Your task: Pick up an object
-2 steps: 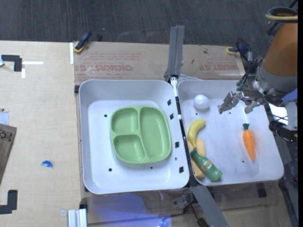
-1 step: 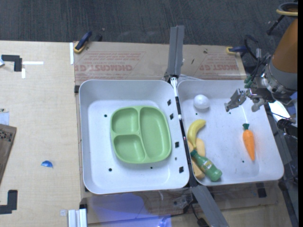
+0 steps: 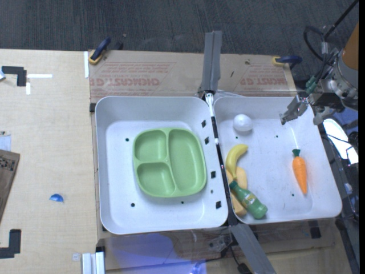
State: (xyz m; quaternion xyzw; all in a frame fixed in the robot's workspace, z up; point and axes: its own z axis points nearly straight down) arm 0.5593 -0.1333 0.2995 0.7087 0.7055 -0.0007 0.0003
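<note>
The right bin (image 3: pixel 268 153) holds a white ball (image 3: pixel 243 123) at its back, a yellow banana (image 3: pixel 235 157) near its left wall, a green bottle (image 3: pixel 250 201) lying over a pale object at the front left, and an orange carrot (image 3: pixel 300 173) on the right. My gripper (image 3: pixel 302 111) hangs above the bin's back right corner, well above and behind the carrot. Its fingers (image 3: pixel 290 113) stand apart with nothing between them.
The left bin (image 3: pixel 114 153) carries a green divided plate (image 3: pixel 170 162). A grey divider post (image 3: pixel 212 61) rises between the bins at the back. Cardboard (image 3: pixel 148 76) lies behind them. Cables and arm hardware crowd the right edge.
</note>
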